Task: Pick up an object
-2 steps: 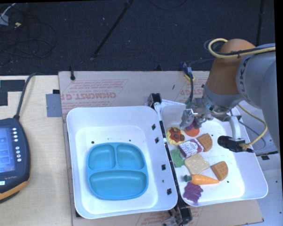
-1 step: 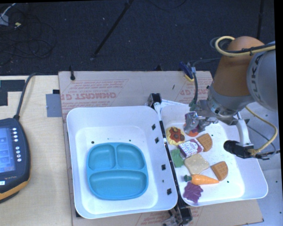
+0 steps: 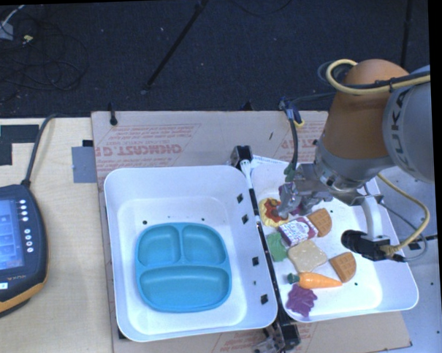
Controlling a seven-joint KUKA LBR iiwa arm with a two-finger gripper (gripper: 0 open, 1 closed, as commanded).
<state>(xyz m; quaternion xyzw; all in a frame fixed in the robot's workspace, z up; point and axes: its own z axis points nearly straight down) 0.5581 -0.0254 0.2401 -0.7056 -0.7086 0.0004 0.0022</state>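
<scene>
My gripper (image 3: 289,204) hangs low over the back left part of the right bin (image 3: 390,293), just above a yellow and red toy food (image 3: 268,209). Close beside it lie a purple-wrapped item (image 3: 297,229), a round waffle piece (image 3: 320,221), a slice of bread (image 3: 307,255), a second waffle piece (image 3: 344,265), an orange carrot (image 3: 318,280), a purple bunch of grapes (image 3: 301,300) and a green piece (image 3: 276,247). Nothing shows between the fingers.
The left bin (image 3: 120,213) holds a blue divided plate (image 3: 183,267). A tablet-like pendant (image 3: 12,243) lies on the bench at the far left. The arm's orange band (image 3: 361,118) looms over the right bin's back edge.
</scene>
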